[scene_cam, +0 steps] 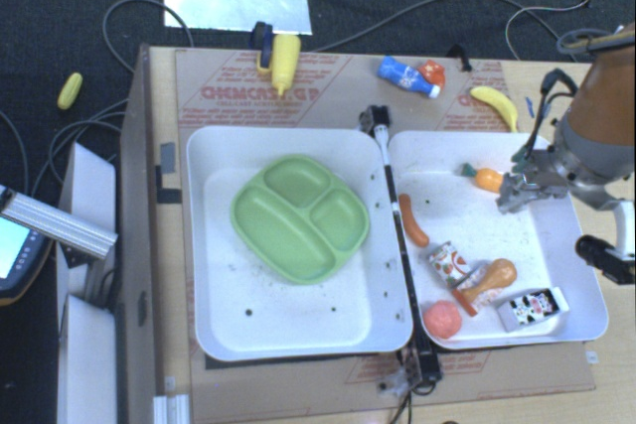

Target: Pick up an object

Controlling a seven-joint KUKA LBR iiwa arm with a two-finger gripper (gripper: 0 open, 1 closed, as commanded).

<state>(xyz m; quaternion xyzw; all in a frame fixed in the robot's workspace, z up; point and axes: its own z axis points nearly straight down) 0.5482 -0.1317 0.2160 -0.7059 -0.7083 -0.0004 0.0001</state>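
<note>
Starting far left, off the bench: a small yellow piece [70,89] lying on the dark floor. Next, the left bin [214,313], white and shallow, bearing a green divided plate [298,216] flat near its middle. Behind that bin, on the cardboard, a yellow bottle [283,60] lying down. Further right on the same cardboard, a blue bottle [407,76] and a banana [494,104], both outside the bins.

Then the right bin [571,243], meeting the left one along the shared rim. Inside it, near the left wall, a red sausage [412,220] lying slantwise. Toward the front: a red-and-white can [449,261] tipped over, a pink ball [443,319] by the front rim, an orange-brown drumstick [487,278] just beside the can, and a black-and-white carton [532,306] near the front right corner. Near the back of the bin, an orange carrot [487,179] with a green end, lying apart from the rest.

Reaching in from the right, the grey arm [596,154] with its orange band (bulky, cut off by the frame edge), wrist bent down and leftward over the right bin's back half. Low over the bin floor, the gripper [519,191], just right of the carrot; touching it or not, unclear. Open or closed: cannot tell, too dark and blurred.
</note>
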